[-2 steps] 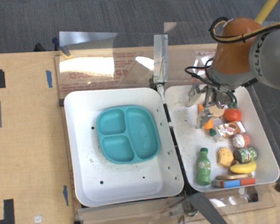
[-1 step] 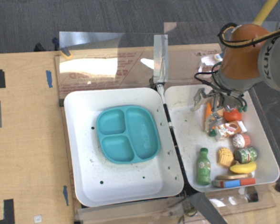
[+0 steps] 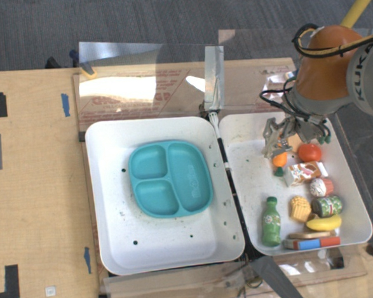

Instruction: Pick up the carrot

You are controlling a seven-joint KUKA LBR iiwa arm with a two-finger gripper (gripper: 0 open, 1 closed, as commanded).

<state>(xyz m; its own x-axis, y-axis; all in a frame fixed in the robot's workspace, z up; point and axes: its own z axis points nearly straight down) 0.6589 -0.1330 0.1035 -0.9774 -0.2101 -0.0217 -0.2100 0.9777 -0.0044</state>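
Note:
The carrot (image 3: 280,161), a small orange piece with a green end, lies in the upper middle of the right bin (image 3: 245,173). My gripper (image 3: 277,146) hangs right over it, pointing down, with its tips just at the carrot's upper edge. It is open, and nothing sits between its fingers (image 3: 269,136). The orange-banded wrist (image 3: 324,65) stands above the bin's far right corner.
A red tomato (image 3: 309,152) lies close to the carrot's right, with a white packet (image 3: 303,173) below it. Further down are a small can (image 3: 321,187), corn (image 3: 299,208), a green can (image 3: 327,205), a banana (image 3: 323,223) and a green bottle (image 3: 270,221). The left bin holds a teal divided plate (image 3: 171,178).

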